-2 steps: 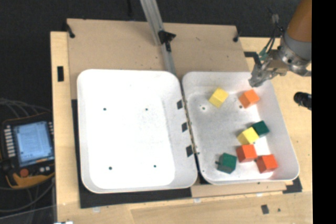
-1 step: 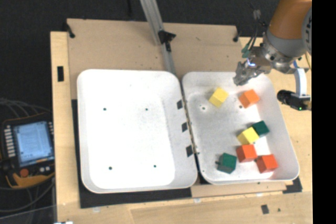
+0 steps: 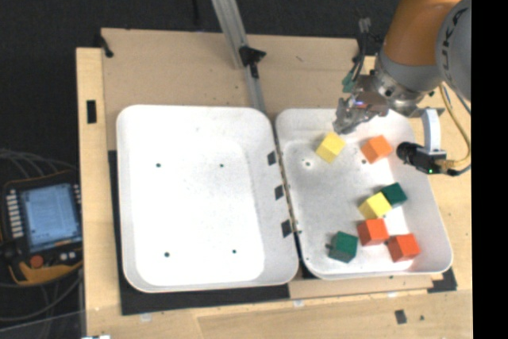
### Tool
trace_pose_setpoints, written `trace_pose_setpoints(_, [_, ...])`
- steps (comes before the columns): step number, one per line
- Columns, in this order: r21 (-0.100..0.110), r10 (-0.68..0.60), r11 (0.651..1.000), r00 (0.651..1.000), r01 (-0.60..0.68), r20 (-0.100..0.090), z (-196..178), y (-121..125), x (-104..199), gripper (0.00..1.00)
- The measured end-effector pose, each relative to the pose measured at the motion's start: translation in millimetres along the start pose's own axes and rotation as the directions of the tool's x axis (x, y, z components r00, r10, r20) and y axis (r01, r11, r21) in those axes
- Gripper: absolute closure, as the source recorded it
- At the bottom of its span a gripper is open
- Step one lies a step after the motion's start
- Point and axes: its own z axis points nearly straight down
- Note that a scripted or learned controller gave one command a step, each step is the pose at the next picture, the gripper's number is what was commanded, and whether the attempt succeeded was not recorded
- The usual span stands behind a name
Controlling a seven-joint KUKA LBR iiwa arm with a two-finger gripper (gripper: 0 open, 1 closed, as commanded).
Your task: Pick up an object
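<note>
Two white bins (image 3: 198,123) sat side by side on the counter (image 3: 175,59); my gripper (image 3: 348,121) hung just above a yellow block (image 3: 331,147) near the right bin's far edge, grip unreadable.

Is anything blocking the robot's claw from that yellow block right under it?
Nothing visible does. The gripper hangs just above the yellow block near the far end of the right bin. The nearest neighbour, an orange block, sits off to the side, apart from it.

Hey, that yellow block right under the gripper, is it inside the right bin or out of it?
Inside. The yellow block lies on the right bin's white floor near its far edge, just below the gripper.
</note>
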Motion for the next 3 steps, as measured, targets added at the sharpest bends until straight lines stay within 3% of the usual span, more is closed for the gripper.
trace_pose_setpoints(2, [-0.002, -0.002, 1.000, 1.000, 0.002, -0.001, -17.9, -2.4, 104.5, 1.00])
trace_pose_setpoints(3, [0.003, 0.000, 1.000, 1.000, 0.000, 0.000, -4.3, 1.4, 153.6, 1.00])
